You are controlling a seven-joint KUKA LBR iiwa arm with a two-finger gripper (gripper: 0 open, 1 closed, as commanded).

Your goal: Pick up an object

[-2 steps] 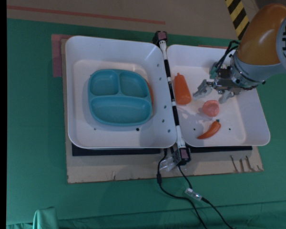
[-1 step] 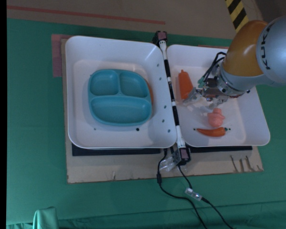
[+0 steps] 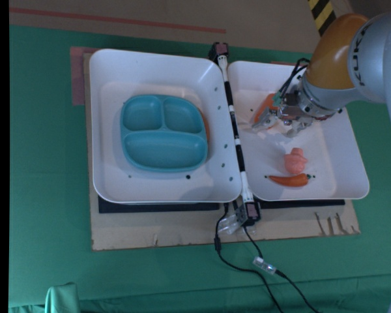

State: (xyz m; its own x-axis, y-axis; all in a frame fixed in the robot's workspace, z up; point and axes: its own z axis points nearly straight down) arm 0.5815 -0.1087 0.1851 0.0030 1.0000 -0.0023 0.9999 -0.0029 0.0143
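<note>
The gripper (image 3: 268, 118) is lowered into the right bin (image 3: 352, 168) near its far-left corner, right at an orange carrot-like piece (image 3: 263, 106), probably because that's the handiest pick, though whether anything is actually gripped can't be told, since that part is too blurred. A pink lumpy toy (image 3: 296, 160) and an orange chili pepper (image 3: 290, 180) are left toward the near edge of the same bin, well apart from the tool. A teal divided plate (image 3: 163, 133) is parked mid-way in the left bin (image 3: 111, 175), so nothing gets blocked there.
</note>
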